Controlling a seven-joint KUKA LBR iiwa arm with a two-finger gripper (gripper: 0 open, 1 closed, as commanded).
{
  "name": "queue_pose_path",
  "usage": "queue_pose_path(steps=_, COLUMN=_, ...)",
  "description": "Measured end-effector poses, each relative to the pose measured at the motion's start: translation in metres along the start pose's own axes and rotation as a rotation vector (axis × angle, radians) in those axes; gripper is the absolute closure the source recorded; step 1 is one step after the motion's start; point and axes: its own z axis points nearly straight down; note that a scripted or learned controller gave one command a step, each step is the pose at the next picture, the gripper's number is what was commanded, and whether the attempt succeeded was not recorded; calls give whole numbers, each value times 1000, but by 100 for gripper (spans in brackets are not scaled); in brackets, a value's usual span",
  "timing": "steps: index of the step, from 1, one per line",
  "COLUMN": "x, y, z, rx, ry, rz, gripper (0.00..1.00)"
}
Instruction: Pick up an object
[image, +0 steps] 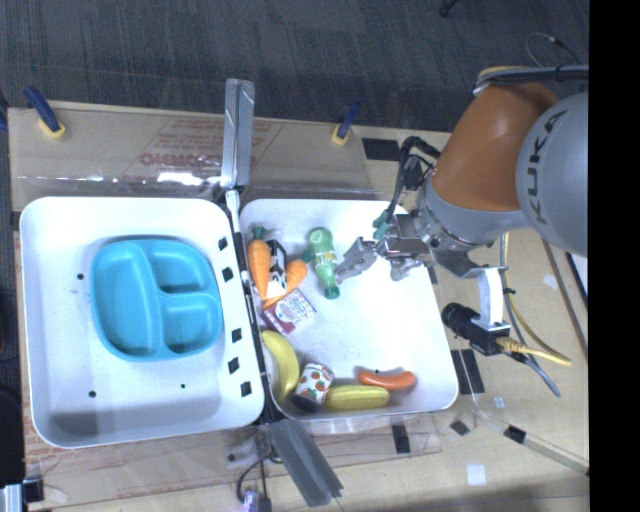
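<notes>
Left bin (40, 300): holds a blue tray (157, 296).
Right bin (425, 330): carrot (260, 265), green bottle (322, 258), banana (281, 362) near its left wall.
Gripper (362, 257): fingers spread, nothing between them, just right of the bottle.
Arm (500, 160): angled in from right.

Grey and orange arm (500, 160) at three o'clock, gripper (358, 260) over right bin (400, 330), green bottle (322, 258) just beside it, carrot (259, 264), banana (282, 362), blue tray (155, 297) in left bin (50, 380) at nine o'clock
</notes>
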Motion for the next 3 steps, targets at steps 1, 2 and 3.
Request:
queue_pose_path(steps=1, x=33, y=37, z=73, rx=0, ry=-1, rz=93, gripper=0)
queue_pose_path(steps=2, x=76, y=42, z=72, rx=-3, ry=-1, rz=220, gripper=0)
queue_pose_path(steps=3, x=21, y=48, z=154, rx=-17, ry=2, rz=334, gripper=0)
